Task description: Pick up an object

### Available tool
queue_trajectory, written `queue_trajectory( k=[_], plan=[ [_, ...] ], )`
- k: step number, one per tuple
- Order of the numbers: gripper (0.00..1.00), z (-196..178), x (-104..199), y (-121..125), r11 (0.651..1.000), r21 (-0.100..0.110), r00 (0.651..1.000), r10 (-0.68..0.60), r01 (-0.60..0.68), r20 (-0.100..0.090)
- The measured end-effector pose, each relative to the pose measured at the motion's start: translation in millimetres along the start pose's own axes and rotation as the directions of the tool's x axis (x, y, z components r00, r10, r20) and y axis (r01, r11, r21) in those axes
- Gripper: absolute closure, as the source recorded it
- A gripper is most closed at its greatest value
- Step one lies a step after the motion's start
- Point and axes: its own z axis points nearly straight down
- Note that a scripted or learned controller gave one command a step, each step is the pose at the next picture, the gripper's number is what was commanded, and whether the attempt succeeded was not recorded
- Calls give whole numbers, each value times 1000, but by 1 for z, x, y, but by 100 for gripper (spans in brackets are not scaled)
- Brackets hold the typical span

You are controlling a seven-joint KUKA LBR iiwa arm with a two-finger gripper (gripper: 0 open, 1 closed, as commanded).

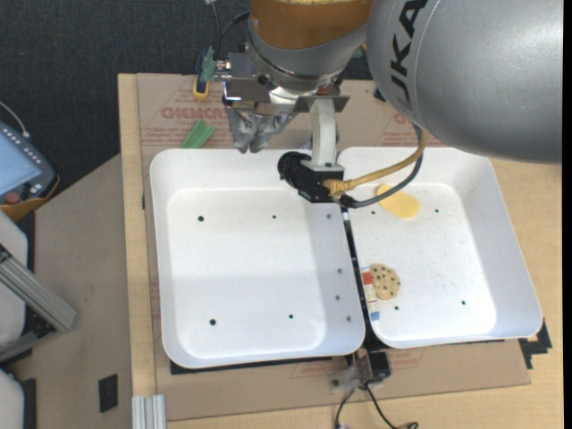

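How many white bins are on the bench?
2. The left bin sits beside the right bin, touching along the middle. The arm covers part of their far edges.

Bright, even overhead light whitens both bins (179, 239), a soft grey shadow crosses the left bin toward seven o'clock, and the arm (474, 52) at one o'clock looms slightly blurred.

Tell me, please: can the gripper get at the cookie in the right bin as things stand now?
Probably yes. The cookie lies flat near the left wall of the right bin, with nothing on top of it. The gripper hangs above the far edge of the left bin. That wall close beside it may hinder a grasp.
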Motion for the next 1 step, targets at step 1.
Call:
queue_trajectory(
  k=[1],
  plan=[
    [100,-91,-1,-54,1000,-13,1000,0,0,-5]
  ],
)
